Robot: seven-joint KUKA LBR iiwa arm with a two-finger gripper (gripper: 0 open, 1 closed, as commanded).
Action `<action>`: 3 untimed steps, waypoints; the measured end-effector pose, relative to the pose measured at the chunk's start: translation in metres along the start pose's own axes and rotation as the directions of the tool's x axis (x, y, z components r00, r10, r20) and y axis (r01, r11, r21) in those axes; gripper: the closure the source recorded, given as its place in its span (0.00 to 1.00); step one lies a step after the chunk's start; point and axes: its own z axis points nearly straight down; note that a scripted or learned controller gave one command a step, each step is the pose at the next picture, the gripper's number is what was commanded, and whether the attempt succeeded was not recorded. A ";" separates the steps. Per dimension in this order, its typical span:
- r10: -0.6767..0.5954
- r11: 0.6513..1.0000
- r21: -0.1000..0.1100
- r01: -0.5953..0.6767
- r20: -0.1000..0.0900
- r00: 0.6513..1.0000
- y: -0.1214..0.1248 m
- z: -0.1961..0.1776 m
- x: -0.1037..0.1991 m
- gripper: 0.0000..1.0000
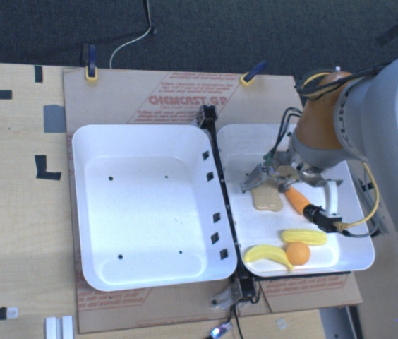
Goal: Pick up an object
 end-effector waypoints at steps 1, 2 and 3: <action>0.003 1.000 -0.004 -0.003 0.002 1.000 -0.052 0.003 -0.022 0.00; -0.004 1.000 -0.005 0.004 0.001 1.000 -0.008 0.003 0.022 0.00; -0.001 1.000 -0.003 0.001 0.001 1.000 -0.010 -0.006 0.020 1.00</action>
